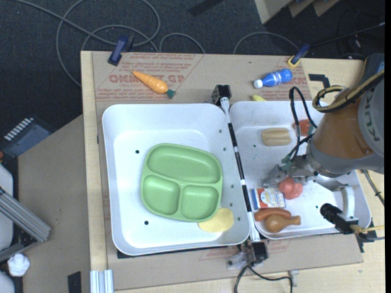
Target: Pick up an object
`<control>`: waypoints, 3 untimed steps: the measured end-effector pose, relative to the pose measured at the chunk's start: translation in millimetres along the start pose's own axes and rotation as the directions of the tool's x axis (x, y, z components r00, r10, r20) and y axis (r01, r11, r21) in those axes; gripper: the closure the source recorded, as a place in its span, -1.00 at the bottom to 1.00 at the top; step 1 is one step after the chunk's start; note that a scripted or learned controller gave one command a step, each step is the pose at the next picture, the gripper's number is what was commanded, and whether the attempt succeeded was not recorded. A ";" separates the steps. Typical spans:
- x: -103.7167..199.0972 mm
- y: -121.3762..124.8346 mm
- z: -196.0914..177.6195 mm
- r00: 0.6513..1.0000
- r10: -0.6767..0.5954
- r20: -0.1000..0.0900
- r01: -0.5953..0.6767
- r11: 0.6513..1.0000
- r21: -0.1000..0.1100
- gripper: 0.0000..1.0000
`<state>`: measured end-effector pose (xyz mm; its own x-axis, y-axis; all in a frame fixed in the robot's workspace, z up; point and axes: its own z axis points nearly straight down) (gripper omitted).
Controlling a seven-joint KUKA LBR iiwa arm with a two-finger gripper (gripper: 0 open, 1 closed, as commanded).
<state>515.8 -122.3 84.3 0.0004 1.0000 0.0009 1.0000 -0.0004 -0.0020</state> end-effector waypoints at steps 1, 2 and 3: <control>0.0 0.4 -9.9 1.000 0.002 0.001 -0.002 1.000 -0.002 1.00; -1.4 98.5 -72.9 1.000 -0.001 0.001 0.001 1.000 -0.004 1.00; -84.1 90.9 -37.9 1.000 0.001 0.002 -0.001 1.000 -0.001 1.00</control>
<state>606.7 -206.5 121.9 0.0017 1.0000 -0.0016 1.0000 -0.0017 -0.0010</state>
